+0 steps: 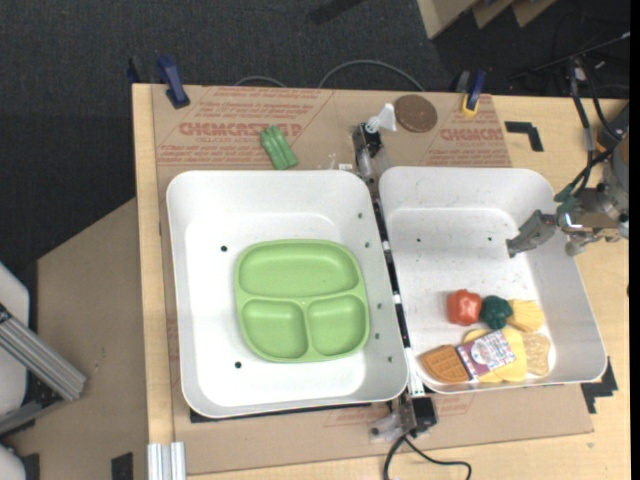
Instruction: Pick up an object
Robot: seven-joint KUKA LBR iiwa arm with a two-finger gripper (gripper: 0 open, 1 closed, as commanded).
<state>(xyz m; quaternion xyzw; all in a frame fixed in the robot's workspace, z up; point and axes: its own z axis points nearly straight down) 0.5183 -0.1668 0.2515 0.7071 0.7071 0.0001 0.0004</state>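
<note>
Green divided plate (300, 300) sits mid left bin (190, 268). Right bin (440, 208) holds red (463, 308), dark green (495, 312) and yellow toy foods (500, 353) at its near edge. Gripper (548, 231) hovers over right bin's right edge, fingers spread, nothing between.

A cluster of small toy food items lies in the front right corner of the right bin (440, 203): a red piece (463, 307) touching a dark green piece (495, 312), a yellow piece (527, 316), a waffle-patterned piece (445, 364), and a labelled packet (488, 352).
</note>
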